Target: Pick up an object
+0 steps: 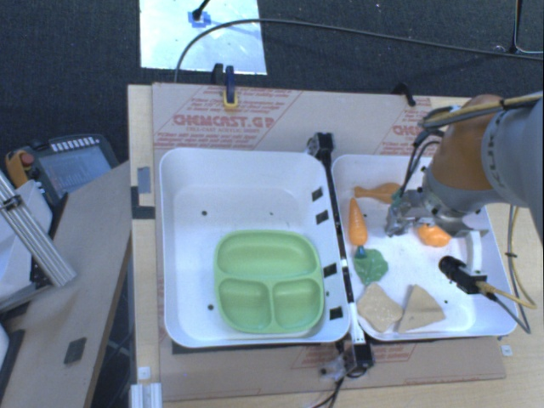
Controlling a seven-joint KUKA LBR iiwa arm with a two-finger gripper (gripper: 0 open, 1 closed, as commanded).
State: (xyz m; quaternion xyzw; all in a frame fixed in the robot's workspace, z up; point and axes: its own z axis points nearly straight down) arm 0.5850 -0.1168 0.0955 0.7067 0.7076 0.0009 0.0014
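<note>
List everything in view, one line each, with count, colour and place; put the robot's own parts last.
Shallow white plastic bins: 2, white, side by side on the bench; left bin, right bin.
Green divided plastic plate: 1, light green, in the left bin, toward its front.
Orange carrot-shaped toy: 1, orange, right bin, near its left wall.
Tan drumstick-shaped toy: 1, orange-tan, right bin, at the back.
Small orange rounded toy: 1, orange, right bin, beside the tool.
Green leafy toy: 1, green, right bin, centre left.
Tan wedge-shaped pieces: 2, beige, right bin's front; one, another.
Arm: 1, grey with an orange band, reaching in from the right.
Tool: 1, dark, low over the right bin.
</note>
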